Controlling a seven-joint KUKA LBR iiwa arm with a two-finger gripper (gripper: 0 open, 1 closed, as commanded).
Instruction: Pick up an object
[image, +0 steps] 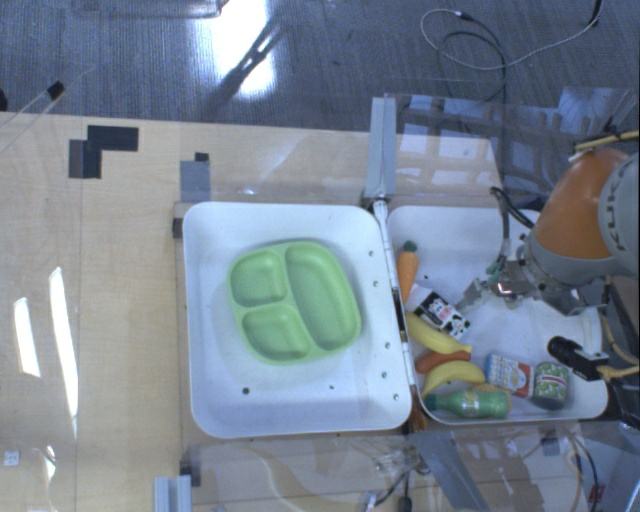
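two white bins (215, 400) are being carried by the surface; one green plate (295, 301), two bananas (450, 373), one carrot (407, 270) are being counted; hand (487, 285) state cannot be told.

Two bananas (440, 337), one carrot (407, 270)

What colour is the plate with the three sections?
Light green. The plate lies in the left white bin, seen clearly in the camera view.

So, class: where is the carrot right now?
The carrot lies in the right bin, against its left wall, just above the small black-and-white box.
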